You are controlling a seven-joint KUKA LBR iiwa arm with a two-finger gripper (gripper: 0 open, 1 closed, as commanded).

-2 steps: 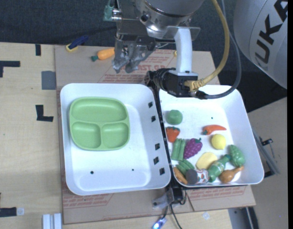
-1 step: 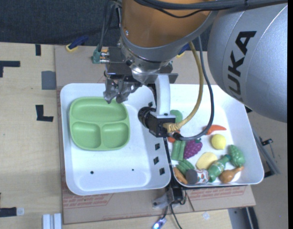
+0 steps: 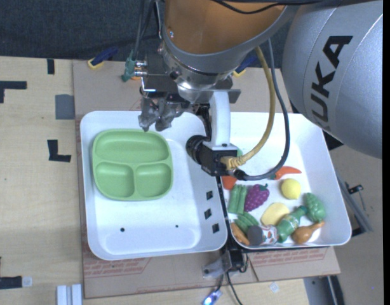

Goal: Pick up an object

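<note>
Since the task names no one object, the nearest candidate is the green plate (image 3: 133, 164). It lies flat in the left bin (image 3: 87, 189), toward its far-left part, w/ three shallow compartments facing up. The jaws sit just above the plate's far-right rim, at the bin's back wall. They're small and dark against the wrist, so I can't tell if they're released or clenched, and nothing shows between them.

My read is that the step in hand is the approach, w/ no grasp made yet. To do it well on the plate, go for the rim, not the flat middle: one jaw inside the lip, one outside, coming straight down. The plate is wide and thin, so a pinch near a corner will prob. let it tilt or slip; a lift should be slow. There's little room between that rim and the bin wall, so the outer jaw may catch the wall.

The easier picks are prob. in the right bin (image 3: 328, 164): grapes (image 3: 257, 196), a lemon (image 3: 291, 187), broccoli (image 3: 314, 205) and other toy food, crowded in the near half, many touching. There, pick one at the pile's edge, e.g. the lemon, w/ jaws spread wide enough to clear its neighbours.

The arm (image 3: 214, 18) hangs over both bins, and its yellow cable (image 3: 271, 119) loops low over the right one, so watch for snags. Both bins rest on the tabletop (image 3: 30, 189).
</note>
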